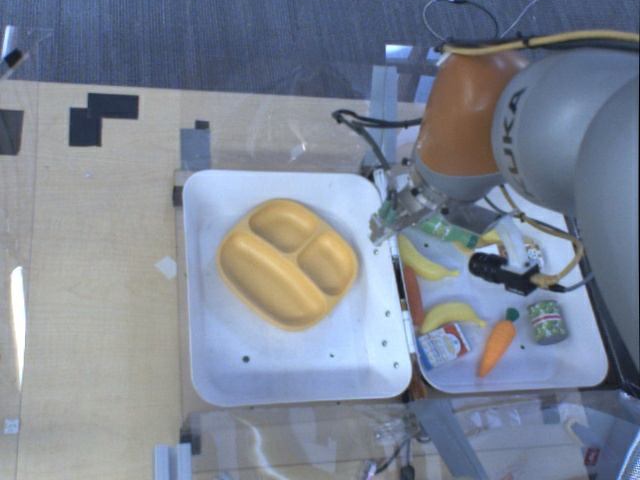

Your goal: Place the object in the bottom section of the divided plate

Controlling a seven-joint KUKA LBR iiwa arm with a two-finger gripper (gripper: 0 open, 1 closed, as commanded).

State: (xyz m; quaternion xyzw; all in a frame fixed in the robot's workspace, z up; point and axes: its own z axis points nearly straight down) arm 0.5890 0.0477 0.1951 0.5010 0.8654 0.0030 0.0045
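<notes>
We see the scene evenly and brightly lit, apparently from overhead. The left bin is nearly washed out, with a soft shadow along its lower inner wall. The divided plate carries mild sheen on its ridges. Pale reflections streak the bench at the left edge. The arm looks slightly soft, perhaps out of focus.

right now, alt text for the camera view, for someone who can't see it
A grey and orange arm's gripper hangs at the seam between two white bins. The left bin holds a yellow divided plate; the right bin holds toy food, including a carrot.
</notes>
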